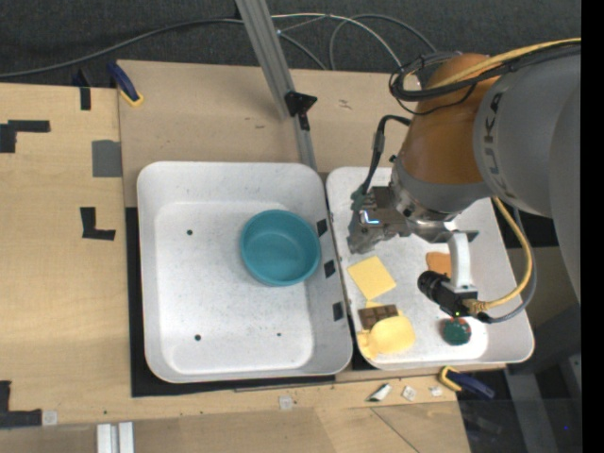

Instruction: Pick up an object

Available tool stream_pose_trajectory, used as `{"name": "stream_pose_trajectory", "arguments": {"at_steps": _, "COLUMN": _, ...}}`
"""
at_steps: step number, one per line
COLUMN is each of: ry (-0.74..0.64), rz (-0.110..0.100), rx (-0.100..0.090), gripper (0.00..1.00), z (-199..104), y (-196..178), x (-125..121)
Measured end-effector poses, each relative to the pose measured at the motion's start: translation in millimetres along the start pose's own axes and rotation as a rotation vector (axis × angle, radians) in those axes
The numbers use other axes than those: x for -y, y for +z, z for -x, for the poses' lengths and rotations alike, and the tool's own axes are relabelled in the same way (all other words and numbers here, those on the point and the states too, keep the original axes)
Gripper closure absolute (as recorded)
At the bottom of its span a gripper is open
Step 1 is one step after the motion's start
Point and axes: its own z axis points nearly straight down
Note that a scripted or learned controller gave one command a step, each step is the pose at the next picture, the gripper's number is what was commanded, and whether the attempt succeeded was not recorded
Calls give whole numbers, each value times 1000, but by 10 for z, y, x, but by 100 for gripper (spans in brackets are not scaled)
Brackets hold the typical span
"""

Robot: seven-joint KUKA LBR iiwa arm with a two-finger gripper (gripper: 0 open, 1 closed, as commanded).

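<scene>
Pincer (363,239), its state impossible to tell, hangs just above a yellow square (371,277) in the right bin (505,347).

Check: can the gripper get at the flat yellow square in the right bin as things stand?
Probably yes. The gripper hangs just above and left of the flat yellow square in the right bin, with nothing lying on the square. The yellow sponge and brown block sit just past it, apart.

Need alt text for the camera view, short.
A grey KUKA arm with an orange band reaches from the right, its gripper low over the right white bin, just above a flat yellow square sponge. A round teal plastic bowl sits in the left white bin.
</scene>
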Motion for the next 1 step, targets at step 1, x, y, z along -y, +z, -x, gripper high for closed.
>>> {"name": "stream_pose_trajectory", "arguments": {"at_steps": 1, "ry": 0, "rz": 0, "rx": 1, "gripper": 100, "z": -490, "y": 48, "x": -6}}
